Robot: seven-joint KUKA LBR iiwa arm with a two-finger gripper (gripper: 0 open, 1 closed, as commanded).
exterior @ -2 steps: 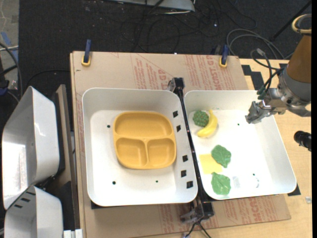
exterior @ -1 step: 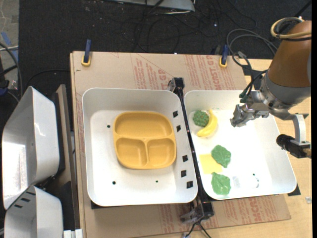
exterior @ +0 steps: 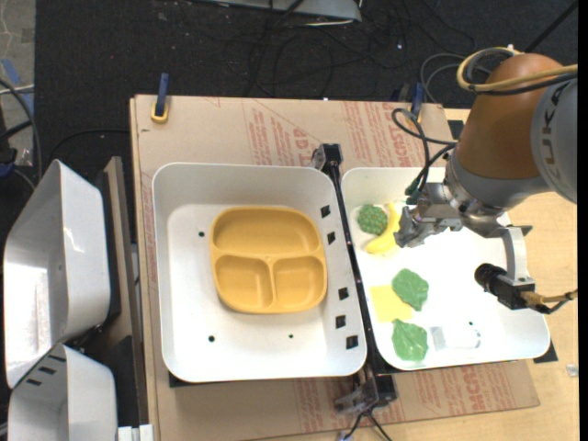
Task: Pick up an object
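The right bin (exterior: pixel 514 343) holds a green broccoli-like piece (exterior: pixel 372 219) at its upper left, with a yellow piece (exterior: pixel 380 242) beside it. Lower down lie a green leafy piece (exterior: pixel 410 288), a flat yellow square (exterior: pixel 386 303), another green piece (exterior: pixel 409 340) and a small clear-white item (exterior: pixel 455 338). My gripper (exterior: pixel 411 230) hangs low over the bin's upper left part, just right of the broccoli and the yellow piece. Nothing shows between its fingers from this angle.
The left bin (exterior: pixel 179 274) holds a yellow three-compartment tray (exterior: pixel 269 257) in its middle. A black divider (exterior: pixel 347 265) runs between the bins. White tubs (exterior: pixel 50 274) stand off the bench at the left. A black fitting (exterior: pixel 503 285) on the arm hangs over the right bin.
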